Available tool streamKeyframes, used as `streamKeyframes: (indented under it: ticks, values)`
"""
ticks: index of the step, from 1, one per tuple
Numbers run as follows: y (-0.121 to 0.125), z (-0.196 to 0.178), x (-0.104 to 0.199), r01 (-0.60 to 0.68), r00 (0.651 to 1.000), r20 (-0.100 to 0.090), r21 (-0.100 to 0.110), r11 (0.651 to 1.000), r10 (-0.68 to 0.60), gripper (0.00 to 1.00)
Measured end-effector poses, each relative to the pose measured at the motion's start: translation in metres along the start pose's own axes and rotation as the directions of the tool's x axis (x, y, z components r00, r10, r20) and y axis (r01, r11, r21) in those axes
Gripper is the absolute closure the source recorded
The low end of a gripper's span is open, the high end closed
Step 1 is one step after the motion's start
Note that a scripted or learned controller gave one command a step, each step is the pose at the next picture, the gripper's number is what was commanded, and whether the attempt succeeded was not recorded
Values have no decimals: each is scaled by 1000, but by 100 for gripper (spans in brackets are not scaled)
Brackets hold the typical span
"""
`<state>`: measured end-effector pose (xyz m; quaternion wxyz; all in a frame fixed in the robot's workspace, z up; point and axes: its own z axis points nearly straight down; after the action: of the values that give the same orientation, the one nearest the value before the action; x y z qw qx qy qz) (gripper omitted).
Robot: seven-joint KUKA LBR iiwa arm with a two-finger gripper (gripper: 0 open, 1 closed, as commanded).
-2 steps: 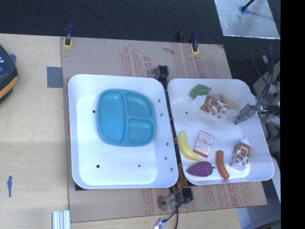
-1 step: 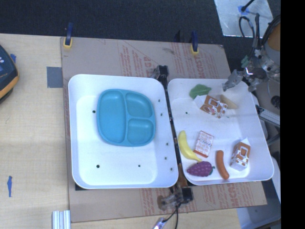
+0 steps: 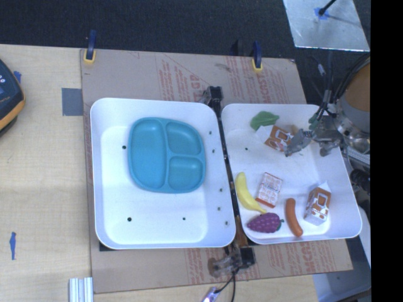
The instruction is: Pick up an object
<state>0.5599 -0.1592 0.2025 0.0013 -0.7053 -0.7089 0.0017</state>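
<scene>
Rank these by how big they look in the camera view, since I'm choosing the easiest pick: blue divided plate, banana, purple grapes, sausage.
1. blue divided plate, by far the largest.
2. banana.
3. purple grapes and sausage look about alike; I would not rank them.

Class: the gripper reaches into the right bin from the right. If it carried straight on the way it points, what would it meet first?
Probably the orange carton lying just left of the gripper; their height apart is unclear, so it could pass above it.
</scene>
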Motion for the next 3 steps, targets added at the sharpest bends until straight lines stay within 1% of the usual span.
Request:
streamKeyframes:
  ticks: [1,2,3]
  values:
    - [20,27,-54,-2,1000,1,-1,1000,2,0]
    - [-81,-71,9,0,1000,-1,-2,1000,0,0]
    - [-56,-38,-53,-1,1000,2,-2,1000,1,0]
